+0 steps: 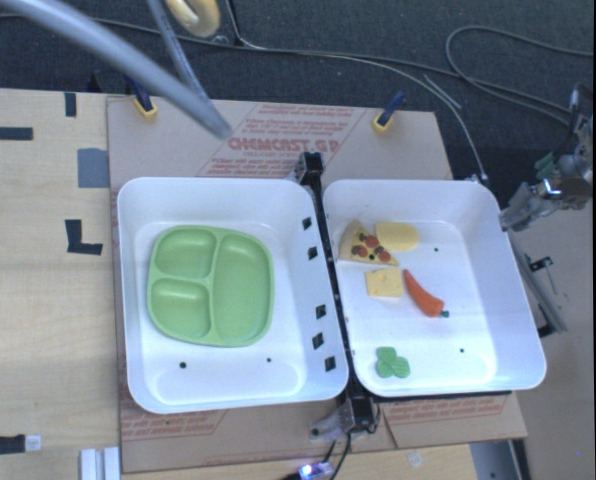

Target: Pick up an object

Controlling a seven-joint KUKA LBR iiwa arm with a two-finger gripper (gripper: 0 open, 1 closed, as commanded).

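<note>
The right bin (478, 368) holds several toy foods. A pizza slice (362, 245) lies by a yellow piece (398, 235) near the bin's back left. A yellow cheese square (384, 284) sits just in front of them, with an orange carrot (424, 295) at its right. A small green leafy piece (391, 364) rests near the front. My gripper (540, 194) is at the view's right edge, just outside the right bin's far right rim and above the bench, away from all the foods.
The left bin (138, 368) carries a green divided plate (211, 285). A black divider with clips (323, 268) runs between the bins. Cables (458, 118) trail over the dark floor behind the bench. A grey pole (128, 43) crosses the upper left.
</note>
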